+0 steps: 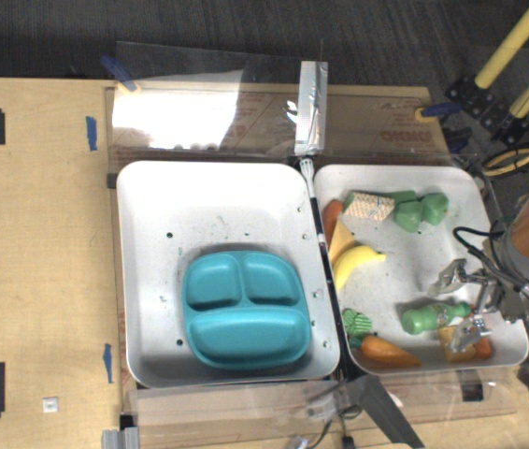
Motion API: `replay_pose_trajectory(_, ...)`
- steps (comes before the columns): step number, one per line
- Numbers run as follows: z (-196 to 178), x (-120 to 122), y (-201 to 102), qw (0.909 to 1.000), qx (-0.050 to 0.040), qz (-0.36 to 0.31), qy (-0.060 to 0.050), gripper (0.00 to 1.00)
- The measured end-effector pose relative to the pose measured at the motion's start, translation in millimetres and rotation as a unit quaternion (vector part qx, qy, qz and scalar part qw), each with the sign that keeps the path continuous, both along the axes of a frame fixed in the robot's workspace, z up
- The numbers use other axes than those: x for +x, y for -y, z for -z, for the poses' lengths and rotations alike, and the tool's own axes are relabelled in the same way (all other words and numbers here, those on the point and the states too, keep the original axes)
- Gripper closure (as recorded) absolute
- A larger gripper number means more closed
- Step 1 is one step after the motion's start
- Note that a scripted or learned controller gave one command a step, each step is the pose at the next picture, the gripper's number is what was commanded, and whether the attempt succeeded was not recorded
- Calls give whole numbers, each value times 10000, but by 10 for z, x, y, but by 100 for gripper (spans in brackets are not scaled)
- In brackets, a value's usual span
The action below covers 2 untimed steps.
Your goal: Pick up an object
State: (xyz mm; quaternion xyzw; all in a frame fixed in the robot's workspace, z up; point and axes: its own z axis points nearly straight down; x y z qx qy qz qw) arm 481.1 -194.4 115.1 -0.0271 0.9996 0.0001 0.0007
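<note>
Your two-finger metal gripper (pixel 463 299) hangs low in the right white bin (pixel 388 181), near its front right corner; I cannot tell its state. The small green plastic vegetable (pixel 421 320) lies just leftward, long axis running left-right.

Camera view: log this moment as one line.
gripper low in right bin | above green toy | grasp unconfirmed | teal tray in left bin
</note>
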Motion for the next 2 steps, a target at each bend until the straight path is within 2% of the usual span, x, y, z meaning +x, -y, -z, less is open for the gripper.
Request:
replay_pose_trajectory(1, 263, 441, 284, 9943, -16, -1065, 43, 0)
replay_pose_trajectory(2, 246, 137, 192, 9443, -3, -3289, 112, 0)
